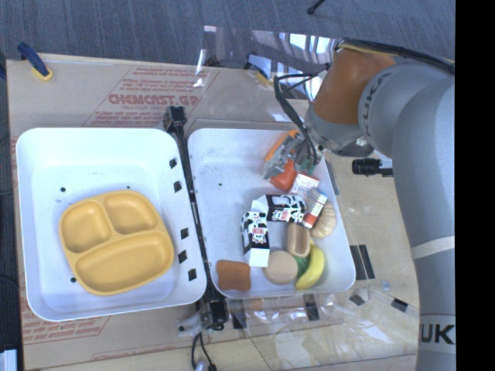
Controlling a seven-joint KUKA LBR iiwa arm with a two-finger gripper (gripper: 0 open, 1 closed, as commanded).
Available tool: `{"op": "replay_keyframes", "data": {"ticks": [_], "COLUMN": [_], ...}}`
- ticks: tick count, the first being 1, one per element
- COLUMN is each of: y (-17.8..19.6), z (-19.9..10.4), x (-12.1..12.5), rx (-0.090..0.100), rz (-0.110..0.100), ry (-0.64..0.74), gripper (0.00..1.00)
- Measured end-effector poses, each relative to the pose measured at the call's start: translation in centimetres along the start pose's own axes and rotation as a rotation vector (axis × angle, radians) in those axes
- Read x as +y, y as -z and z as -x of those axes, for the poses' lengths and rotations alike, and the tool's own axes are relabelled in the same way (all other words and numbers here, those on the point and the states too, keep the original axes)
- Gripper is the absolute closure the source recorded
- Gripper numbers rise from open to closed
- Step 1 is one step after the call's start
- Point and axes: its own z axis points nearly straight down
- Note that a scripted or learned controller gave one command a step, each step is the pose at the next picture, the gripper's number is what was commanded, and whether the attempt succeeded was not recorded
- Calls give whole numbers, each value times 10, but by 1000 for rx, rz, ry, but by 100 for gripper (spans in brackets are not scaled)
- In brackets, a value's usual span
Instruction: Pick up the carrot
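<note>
Camera view: fixed overhead, slanted, both bins on show.
Arm: reaches in from right, wrist low over top right of right bin (203, 207).
Gripper (292, 161): down on the carrot (283, 175); fingers hidden by wrist and clutter, can't tell how far open or whether anything is held.
Carrot: orange, upper right of right bin, just under the gripper, touching a small white packet (306, 182).
Step in hand: closing on carrot, by my read.
Doing it well: grip across the carrot body, stay off the packet, lift straight up, check carrot comes with it.
Right bin contents: carrot, cow-print cartons (272, 216), banana (312, 269), bread pieces (233, 275), other toy food, crowded lower right.
Left bin (39, 168): yellow divided plate (116, 242), compartments bare.
</note>
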Motion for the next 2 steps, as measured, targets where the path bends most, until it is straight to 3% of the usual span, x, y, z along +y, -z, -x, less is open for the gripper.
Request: {"op": "replay_keyframes", "data": {"ticks": [1,2], "y": [121,63], "z": [-43,-44], "x": [50,21], "rx": [-16,1], "rz": [4,-7], "ry": [-121,-706], "gripper": [100,100]}}
